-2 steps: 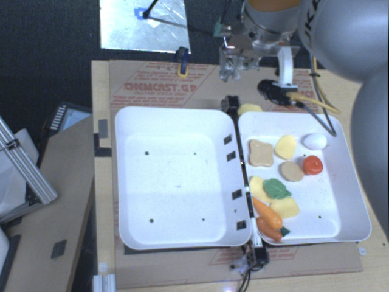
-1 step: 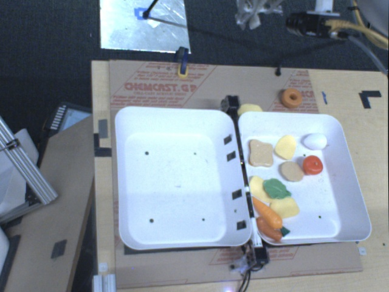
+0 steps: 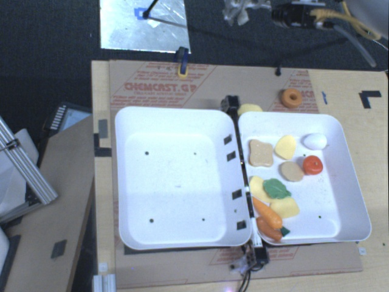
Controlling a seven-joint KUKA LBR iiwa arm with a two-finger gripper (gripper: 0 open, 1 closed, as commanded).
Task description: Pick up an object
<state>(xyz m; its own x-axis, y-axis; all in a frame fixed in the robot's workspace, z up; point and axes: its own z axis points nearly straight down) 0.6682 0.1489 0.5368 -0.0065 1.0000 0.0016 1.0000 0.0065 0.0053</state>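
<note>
The step in hand, as I judge it, is the very start: nothing is picked yet, and the gripper [image 3: 242, 5] hangs at the far side, well apart from both bins. It appears blurred, so I cannot tell if it is spread or closed, and I see nothing held in it.

The things to pick lie in the right bin [image 3: 355, 215], all on the near side of the gripper. Farthest from it, at the bin's near corner, is a carrot [image 3: 266, 213], touching a yellow piece [image 3: 285, 208]. Closer to the gripper come a green leaf [image 3: 276, 188], a red tomato [image 3: 312, 164] just beside a tan round piece [image 3: 292, 171], then a bread slice [image 3: 261, 153] and a white egg [image 3: 314, 141]. The left bin [image 3: 170, 181] is to the gripper's left and nearer to the camera.

The next move probably calls for travel over the right bin and a descent on a piece with free room around it. The egg seems a good choice, but it is smooth and may slip.

The bins rest on a brown printed board [image 3: 158, 85]; a small doughnut [image 3: 292, 98] lies on it between bin and gripper. Beyond is dark floor with a shiny foil sheet [image 3: 143, 14].
</note>
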